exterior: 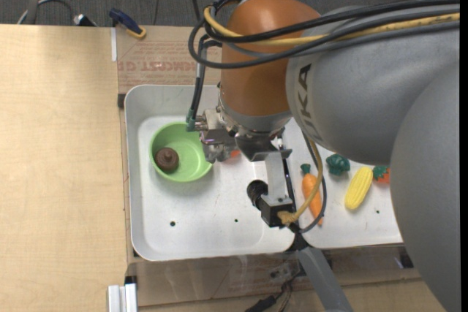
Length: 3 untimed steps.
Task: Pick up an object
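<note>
At the left of the frame you see a flat, pale wooden board [58, 157]. Right of it lies the shallow white bin [146, 230], smooth with rounded corners. In its left-centre sits a round, glossy green bowl [181, 152] holding a small brown knobbed piece [167, 158]. At centre, the gripper [219, 146] hangs just beside the bowl's right rim; its state cannot be determined. Further right lie an orange carrot [313, 193], a dark green vegetable [338, 164] and a bumpy yellow corn cob [358, 188]
</note>
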Each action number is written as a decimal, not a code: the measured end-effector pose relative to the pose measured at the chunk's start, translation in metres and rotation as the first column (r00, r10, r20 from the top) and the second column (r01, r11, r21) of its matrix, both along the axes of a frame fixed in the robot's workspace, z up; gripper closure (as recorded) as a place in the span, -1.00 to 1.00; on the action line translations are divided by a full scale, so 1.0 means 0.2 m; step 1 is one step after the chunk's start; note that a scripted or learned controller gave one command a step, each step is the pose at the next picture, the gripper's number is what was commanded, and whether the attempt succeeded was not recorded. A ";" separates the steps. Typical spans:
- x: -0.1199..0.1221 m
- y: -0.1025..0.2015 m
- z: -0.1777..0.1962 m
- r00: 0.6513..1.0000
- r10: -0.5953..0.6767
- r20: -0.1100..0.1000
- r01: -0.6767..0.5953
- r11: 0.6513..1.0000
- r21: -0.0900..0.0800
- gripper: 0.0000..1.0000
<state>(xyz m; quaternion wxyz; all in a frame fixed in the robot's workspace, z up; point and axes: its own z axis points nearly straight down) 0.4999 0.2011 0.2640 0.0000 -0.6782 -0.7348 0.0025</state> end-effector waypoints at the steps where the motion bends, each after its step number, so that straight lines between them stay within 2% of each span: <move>1: 0.30 -0.06 -0.82 0.962 0.272 0.001 -0.272 0.962 0.003 1.00; 2: 0.49 -0.06 -0.31 0.989 -0.147 0.003 0.147 0.989 0.000 1.00; 3: 0.31 -0.13 -0.76 0.997 -0.080 -0.002 0.080 0.997 0.000 1.00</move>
